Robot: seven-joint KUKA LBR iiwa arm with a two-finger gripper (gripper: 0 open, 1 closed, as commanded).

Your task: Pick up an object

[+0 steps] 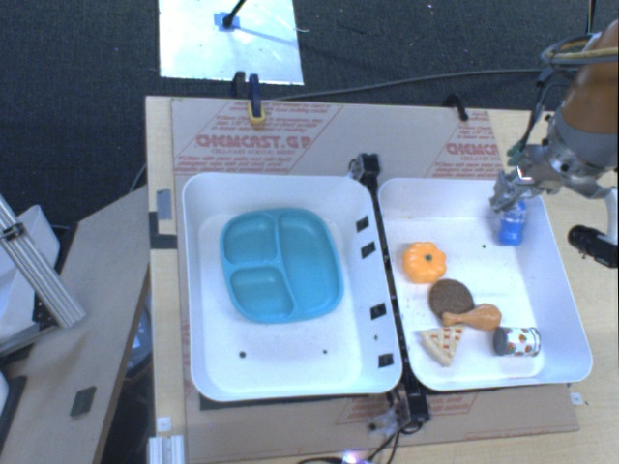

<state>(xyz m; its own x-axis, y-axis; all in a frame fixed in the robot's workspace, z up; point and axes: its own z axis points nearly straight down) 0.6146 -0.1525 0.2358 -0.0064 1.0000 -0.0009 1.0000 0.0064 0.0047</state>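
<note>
**Op A:** Camera view, from my desk: I see the arm (588, 114) reaching in from the right, its wrist bent down over the far right corner of the right bin (566, 288).

**Op B:** And the gripper (510, 196)?

**Op A:** It sits right on top of a small blue bottle (511, 225) standing near that bin's far wall. I cannot tell whether it grips the bottle or merely touches it.

**Op B:** I read the same. What else lies in that bin?

**Op A:** An orange pumpkin (424, 262), a brown disc (451, 298), a drumstick (474, 316), a waffle wedge (441, 344) and a small can (516, 340), all nearer the front. I see a blue divided plate (281, 264) in the left bin (208, 356).
</note>
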